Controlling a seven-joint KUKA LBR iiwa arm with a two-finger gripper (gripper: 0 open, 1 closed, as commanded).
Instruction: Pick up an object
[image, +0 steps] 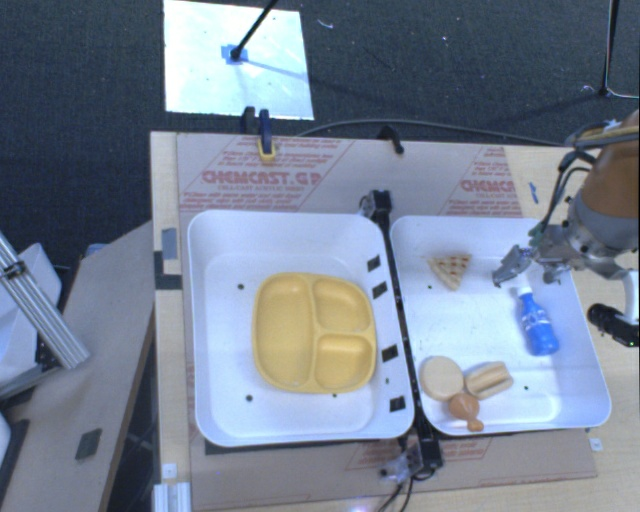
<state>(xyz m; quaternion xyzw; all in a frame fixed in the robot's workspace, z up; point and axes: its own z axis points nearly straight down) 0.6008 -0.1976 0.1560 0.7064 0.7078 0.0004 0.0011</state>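
Note:
In the right bin (575, 400) a blue bottle with a white cap (537, 322) lies near the right wall. My gripper (532, 267) hangs just above the bottle's cap end, open, with nothing between its fingers. A tan triangular wedge (451, 269) lies to the gripper's left. Near the bin's front edge sit a round tan disc (441, 378), a small bread-like block (488, 379) and a little brown pear-shaped piece (465, 408).
The left bin (215, 300) holds a yellow divided plate (315, 332). A black divider with clips (388, 300) runs between the bins. The arm's orange band (610, 190) is at the right edge. A metal rail (40, 310) lies off the bench to the left.

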